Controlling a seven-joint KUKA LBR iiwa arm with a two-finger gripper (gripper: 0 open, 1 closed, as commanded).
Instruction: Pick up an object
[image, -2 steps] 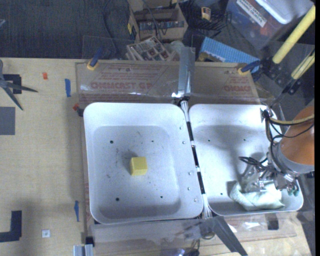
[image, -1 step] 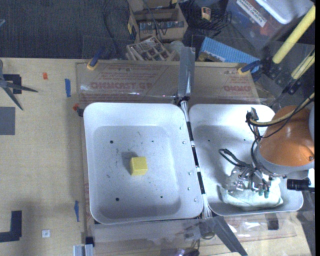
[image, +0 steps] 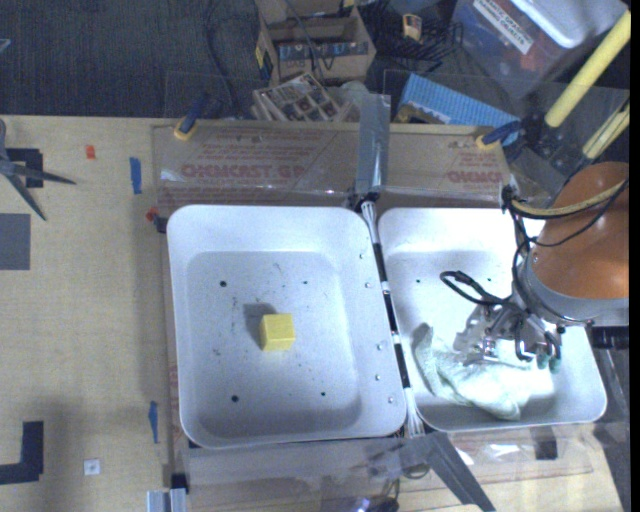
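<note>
Crumpled white cloth (image: 480, 385) beneath gripper (image: 497, 343)

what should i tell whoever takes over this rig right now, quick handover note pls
Gripper: low in the right bin, right over a crumpled white cloth-like item; finger state cannot be made out, so no grasp confirmed.
Things: yellow block sits alone near the middle of the left bin, untouched. The white item lies in the right bin's near part.
Done: arm is positioned at the white item.
Left: confirm a grasp, lift an object clear of its bin.
</note>
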